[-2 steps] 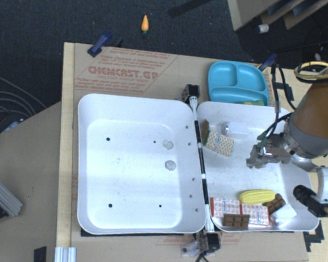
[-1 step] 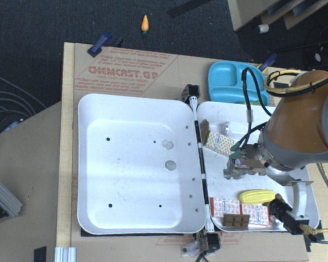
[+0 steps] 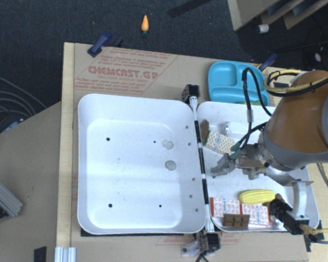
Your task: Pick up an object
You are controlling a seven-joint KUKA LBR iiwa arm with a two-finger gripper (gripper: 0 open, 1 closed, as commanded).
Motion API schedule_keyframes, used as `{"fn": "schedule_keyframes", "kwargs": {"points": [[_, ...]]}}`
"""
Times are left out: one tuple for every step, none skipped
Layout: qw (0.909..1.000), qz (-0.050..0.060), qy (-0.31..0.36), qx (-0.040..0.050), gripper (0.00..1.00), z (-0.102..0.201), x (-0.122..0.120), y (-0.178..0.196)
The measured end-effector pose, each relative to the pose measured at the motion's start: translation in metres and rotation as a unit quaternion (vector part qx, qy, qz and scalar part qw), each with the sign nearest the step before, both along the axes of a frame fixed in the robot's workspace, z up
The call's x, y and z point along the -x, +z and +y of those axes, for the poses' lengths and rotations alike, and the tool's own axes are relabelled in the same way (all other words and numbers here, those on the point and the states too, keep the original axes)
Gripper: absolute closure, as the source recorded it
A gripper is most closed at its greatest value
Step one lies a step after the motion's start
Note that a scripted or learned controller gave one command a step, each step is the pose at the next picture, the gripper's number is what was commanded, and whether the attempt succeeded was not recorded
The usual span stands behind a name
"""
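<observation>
The right bin holds several small items. A yellow oblong object lies near its front, beside two red-and-white packets and a brown bar. A patterned packet and a small brown item lie against the left wall. My gripper hangs low over bare bin floor between the patterned packet and the red-and-white packets. It is open with nothing between its fingers. The arm's orange band covers the bin's right part.
The left bin holds two small round pale discs near its right side. A blue divided tray stands behind the right bin. The black divider rail runs between the bins.
</observation>
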State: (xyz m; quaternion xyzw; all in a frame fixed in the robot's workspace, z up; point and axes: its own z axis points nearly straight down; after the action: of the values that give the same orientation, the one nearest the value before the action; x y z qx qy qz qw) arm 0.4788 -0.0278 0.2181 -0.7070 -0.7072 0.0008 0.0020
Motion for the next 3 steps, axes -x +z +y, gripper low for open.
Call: {"fn": "schedule_keyframes", "kwargs": {"points": [[1.0,-0.003,-0.001,0.0015,0.0,-0.092,-0.001,0.132],[1.0,-0.001,0.0,0.0005,0.0,-0.018,0.0,0.015],[1.0,0.0,0.0,0.0003,0.0,-0.02,0.0,-0.017]]}}
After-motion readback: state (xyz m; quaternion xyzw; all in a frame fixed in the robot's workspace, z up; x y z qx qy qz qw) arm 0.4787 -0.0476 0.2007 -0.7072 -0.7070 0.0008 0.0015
